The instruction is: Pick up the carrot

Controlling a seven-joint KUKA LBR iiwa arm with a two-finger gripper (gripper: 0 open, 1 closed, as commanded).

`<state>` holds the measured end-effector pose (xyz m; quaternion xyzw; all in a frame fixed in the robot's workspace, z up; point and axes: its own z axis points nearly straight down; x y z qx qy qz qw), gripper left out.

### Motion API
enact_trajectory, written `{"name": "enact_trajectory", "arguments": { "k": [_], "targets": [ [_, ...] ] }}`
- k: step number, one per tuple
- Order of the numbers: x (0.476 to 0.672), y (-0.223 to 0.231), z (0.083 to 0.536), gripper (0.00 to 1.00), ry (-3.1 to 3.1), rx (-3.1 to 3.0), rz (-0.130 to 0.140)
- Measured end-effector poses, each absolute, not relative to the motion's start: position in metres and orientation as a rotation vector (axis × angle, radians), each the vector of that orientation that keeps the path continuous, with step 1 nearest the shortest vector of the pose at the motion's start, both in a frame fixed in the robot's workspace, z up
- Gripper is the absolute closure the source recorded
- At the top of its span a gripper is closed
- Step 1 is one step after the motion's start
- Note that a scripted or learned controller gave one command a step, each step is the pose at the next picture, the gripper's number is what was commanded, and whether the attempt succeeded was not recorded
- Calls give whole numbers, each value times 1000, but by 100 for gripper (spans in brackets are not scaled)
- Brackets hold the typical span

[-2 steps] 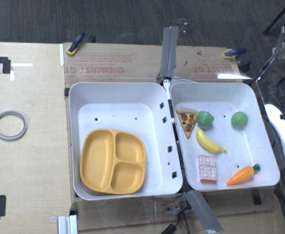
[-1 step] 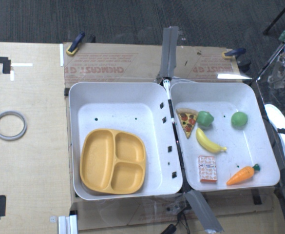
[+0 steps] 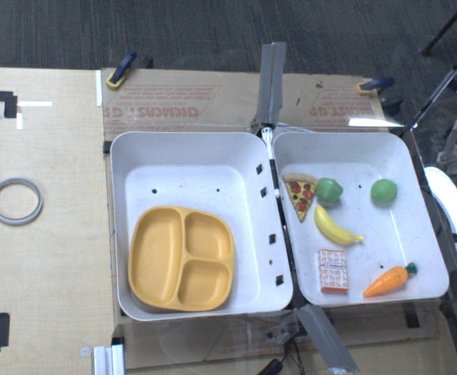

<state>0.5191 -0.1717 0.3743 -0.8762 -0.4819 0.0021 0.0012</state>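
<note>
The carrot (image 3: 387,280), orange with a small green top, lies near the front right corner of the right bin (image 3: 415,170). It points down-left, its green end toward the bin's right wall. Nothing touches it.
The right bin also holds a pizza slice (image 3: 299,194), a green vegetable piece (image 3: 329,191), a green ball (image 3: 383,191), a banana (image 3: 334,228) and a small red-and-white carton (image 3: 333,271). The left bin (image 3: 134,162) holds a yellow divided plate (image 3: 183,258). A tape roll (image 3: 15,201) lies on the bench at left.
</note>
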Motion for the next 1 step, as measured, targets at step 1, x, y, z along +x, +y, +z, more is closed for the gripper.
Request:
{"name": "enact_trajectory", "arguments": {
  "k": [1],
  "targets": [
    [478,-165,349,100,-1304,-2855,8]
  ]
}}
